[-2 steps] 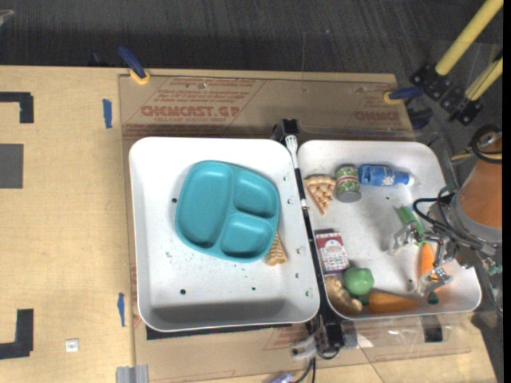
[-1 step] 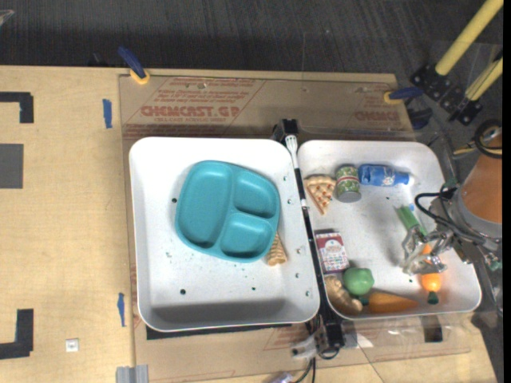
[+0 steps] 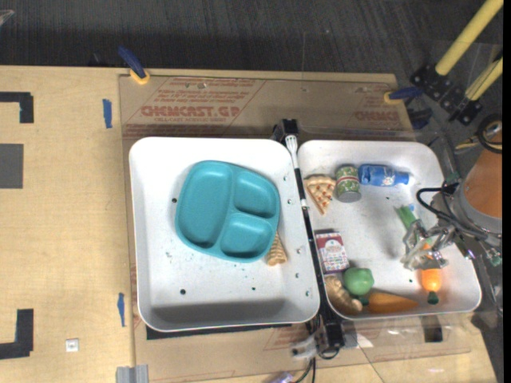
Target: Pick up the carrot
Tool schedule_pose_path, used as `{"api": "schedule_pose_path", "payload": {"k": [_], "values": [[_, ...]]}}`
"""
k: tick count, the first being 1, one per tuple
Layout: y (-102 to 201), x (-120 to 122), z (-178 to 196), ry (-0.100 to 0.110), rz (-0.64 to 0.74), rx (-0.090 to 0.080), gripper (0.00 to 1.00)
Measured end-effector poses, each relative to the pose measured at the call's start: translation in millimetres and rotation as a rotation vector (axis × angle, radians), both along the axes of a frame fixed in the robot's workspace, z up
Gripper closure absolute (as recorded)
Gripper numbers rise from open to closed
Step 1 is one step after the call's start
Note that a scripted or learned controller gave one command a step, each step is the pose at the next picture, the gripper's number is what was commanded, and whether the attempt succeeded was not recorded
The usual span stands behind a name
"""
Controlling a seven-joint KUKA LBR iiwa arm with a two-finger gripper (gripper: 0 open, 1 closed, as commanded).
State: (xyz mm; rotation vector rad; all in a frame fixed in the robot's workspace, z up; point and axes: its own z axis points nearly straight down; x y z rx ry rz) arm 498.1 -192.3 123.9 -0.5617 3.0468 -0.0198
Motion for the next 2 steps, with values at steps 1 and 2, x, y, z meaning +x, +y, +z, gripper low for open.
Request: {"api": "schedule_pose_path", "payload": {"k": [1,2], "values": [[1.3,3.3,10.9,-0.01,0.001,-0.001,1.0],[-22.6,5.8,-27.6,0.036,0.428,-0.004,1.0]]}}
